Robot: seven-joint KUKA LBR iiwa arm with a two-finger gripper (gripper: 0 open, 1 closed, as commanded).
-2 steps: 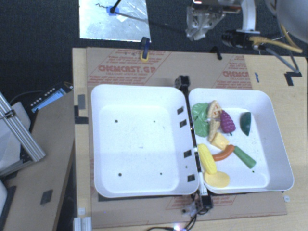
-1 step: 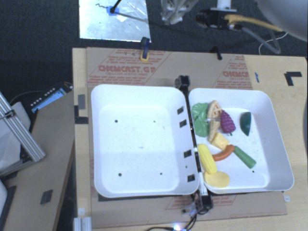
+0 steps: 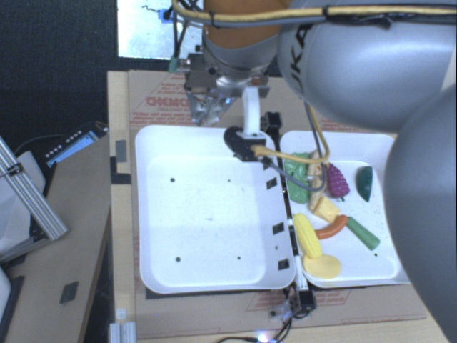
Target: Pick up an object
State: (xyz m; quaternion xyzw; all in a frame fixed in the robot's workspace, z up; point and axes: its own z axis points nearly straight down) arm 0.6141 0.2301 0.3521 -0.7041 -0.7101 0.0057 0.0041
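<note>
On the table (image 3: pixel 121 191), two shallow white bins sit side by side on a brown cardboard sheet printed with red lettering.

Left bin (image 3: pixel 207 220): white floor with a few small dark dots; a row of black clips runs along the rim it shares with its neighbour.

Right bin (image 3: pixel 371 263): holds the task's things, a loose cluster of toy foods near its left wall.
- Purple grape bunch (image 3: pixel 336 181), toward the middle of the bin.
- Dark green leaf-shaped piece (image 3: pixel 365 182), just right of the grapes, apart from them.
- Light green piece (image 3: pixel 303 171), at the upper left of the cluster, partly crossed by a yellow cable.
- Pale yellow block (image 3: pixel 325 209), below the grapes.
- Orange curved piece (image 3: pixel 332 228), touching a green stick (image 3: pixel 363 234) to its right.
- Yellow corn cob (image 3: pixel 308 236), lying lengthwise near the left wall.
- Yellow round piece (image 3: pixel 323 266), at the near corner, just below the corn.

Arm (image 3: pixel 371 63): grey, with an orange band, entering from the right and covering the upper right of the view.

Claw (image 3: pixel 206 110): hangs above the cardboard just beyond the far rim of the left bin, well apart from the toy foods. Whether its fingers are spread or pressed together cannot be told; nothing is seen between them.
</note>
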